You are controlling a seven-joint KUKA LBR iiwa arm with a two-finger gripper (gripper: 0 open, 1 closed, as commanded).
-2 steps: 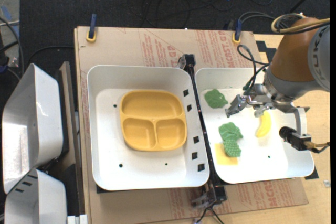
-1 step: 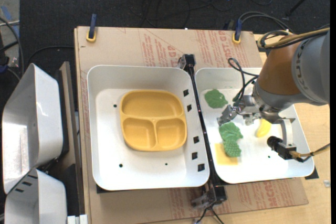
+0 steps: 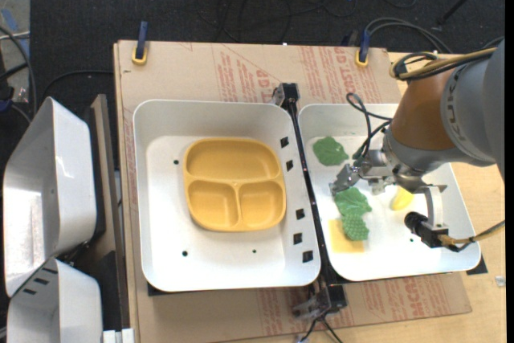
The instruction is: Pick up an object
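I see the arm reaching in from the right, orange band above the wrist, with the gripper lowered at its left end, pointing left.

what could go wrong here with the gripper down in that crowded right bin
The gripper sits low in the right bin, right beside the green textured piece, which lies against a yellow flat piece. It might nudge or drag both rather than lift one.

The bin's divider wall is close on the gripper's side, so a sideways shift could possibly scrape it.

Cables hang near the wrist and might snag.
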